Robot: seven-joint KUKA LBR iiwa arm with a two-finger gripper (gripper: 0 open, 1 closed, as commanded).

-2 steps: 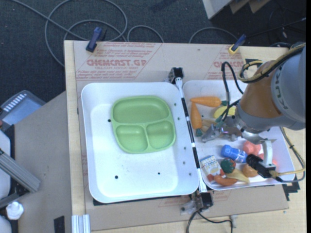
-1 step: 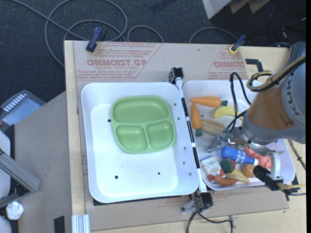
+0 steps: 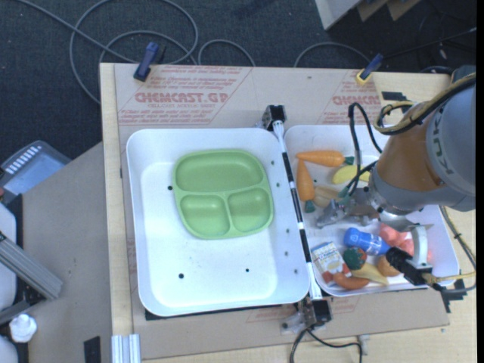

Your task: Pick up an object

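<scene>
- Gripper (image 3: 335, 214) sits low in the right bin (image 3: 448, 242), among the toy food near that bin's left side; you see grey metal parts there, but whether the jaws are released or clenched you cannot tell, nor whether anything is between them.
- Your arm (image 3: 423, 153), grey with its orange band, comes in from the right and covers much of the right bin's far half.
- An orange carrot (image 3: 321, 158) lies at the far left of the right bin, with a second orange piece (image 3: 305, 181) just near of it.
- A yellow item (image 3: 345, 174) peeks out beside the arm, partly hidden.
- A blue object (image 3: 364, 240) lies right of the gripper, with a pink piece (image 3: 399, 238) beyond it, cut off by the arm.
- A small printed packet (image 3: 327, 255) and several red, green and orange pieces crowd the near edge; you cannot make them out individually.
- The left bin (image 3: 151, 225) holds a green divided plate (image 3: 224, 192), lying flat toward its far side.
</scene>
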